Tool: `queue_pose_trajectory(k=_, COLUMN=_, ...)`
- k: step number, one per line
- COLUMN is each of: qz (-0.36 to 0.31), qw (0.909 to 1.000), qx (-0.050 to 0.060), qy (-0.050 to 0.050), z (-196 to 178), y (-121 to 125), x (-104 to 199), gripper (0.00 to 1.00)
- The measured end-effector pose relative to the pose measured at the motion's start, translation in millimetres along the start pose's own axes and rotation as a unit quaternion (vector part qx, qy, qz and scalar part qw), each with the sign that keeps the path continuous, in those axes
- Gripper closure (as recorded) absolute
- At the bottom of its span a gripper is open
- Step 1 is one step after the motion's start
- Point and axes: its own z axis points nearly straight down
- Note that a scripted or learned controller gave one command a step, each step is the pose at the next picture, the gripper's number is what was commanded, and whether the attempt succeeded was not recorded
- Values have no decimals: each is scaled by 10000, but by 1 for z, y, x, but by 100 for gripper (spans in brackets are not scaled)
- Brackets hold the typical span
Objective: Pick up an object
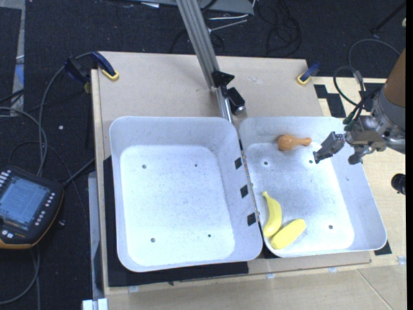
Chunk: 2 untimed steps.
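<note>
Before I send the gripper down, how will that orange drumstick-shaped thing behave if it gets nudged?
The orange drumstick-shaped thing has a rounded bulb and thin neck, so it would probably roll or pivot. It looks like a small toy, likely light. The gripper, open, might skid it along the right bin.

- The arm (397, 102), behind the fingers (330, 144), is cut off by the right edge.
- Left of the fingers, the drumstick's (292, 142) detail is too small to tell.

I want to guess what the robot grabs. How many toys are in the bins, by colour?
Yellow: 2, the banana and the yellow lump touching it.
Orange: 1, the orange drumstick-shaped toy.
Total: 3, all in the right bin. The gripper is open beside the orange one, holding nothing.
</note>
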Motion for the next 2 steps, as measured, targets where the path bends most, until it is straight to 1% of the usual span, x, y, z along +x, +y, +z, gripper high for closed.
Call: queue_pose_trajectory(k=2, qz=-1, qw=10000, qx=19, qy=4, z=86, y=-3, x=6, gripper=0)
